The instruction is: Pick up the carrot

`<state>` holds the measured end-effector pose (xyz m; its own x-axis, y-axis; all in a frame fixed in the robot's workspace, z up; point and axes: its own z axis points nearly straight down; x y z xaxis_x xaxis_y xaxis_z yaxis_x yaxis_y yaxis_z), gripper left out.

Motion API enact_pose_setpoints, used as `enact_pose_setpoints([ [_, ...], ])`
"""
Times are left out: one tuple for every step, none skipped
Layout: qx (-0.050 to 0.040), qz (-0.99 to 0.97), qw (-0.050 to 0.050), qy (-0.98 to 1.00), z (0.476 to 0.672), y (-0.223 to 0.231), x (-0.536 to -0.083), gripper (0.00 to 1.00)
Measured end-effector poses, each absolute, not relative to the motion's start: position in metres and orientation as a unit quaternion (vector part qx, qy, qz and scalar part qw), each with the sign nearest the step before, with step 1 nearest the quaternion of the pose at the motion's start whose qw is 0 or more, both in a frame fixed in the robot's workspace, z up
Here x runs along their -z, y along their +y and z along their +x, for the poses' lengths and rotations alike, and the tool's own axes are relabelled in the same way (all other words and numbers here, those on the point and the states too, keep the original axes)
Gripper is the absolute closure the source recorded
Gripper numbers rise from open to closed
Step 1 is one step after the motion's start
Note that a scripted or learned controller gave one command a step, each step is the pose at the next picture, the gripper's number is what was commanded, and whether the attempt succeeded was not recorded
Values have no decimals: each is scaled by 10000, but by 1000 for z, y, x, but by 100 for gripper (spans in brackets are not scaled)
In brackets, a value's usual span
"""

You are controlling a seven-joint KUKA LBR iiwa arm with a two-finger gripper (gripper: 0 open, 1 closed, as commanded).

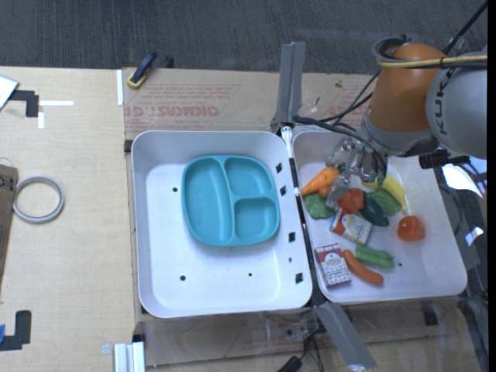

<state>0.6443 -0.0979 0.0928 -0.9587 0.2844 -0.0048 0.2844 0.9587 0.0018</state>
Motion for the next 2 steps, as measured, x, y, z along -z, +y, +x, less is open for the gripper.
enact_pose_setpoints([
  [-12, 1463, 56, 9892, 646, -99, -103, 100],
  [-4, 2974, 22, 9547, 638, -58, -192, 100],
])
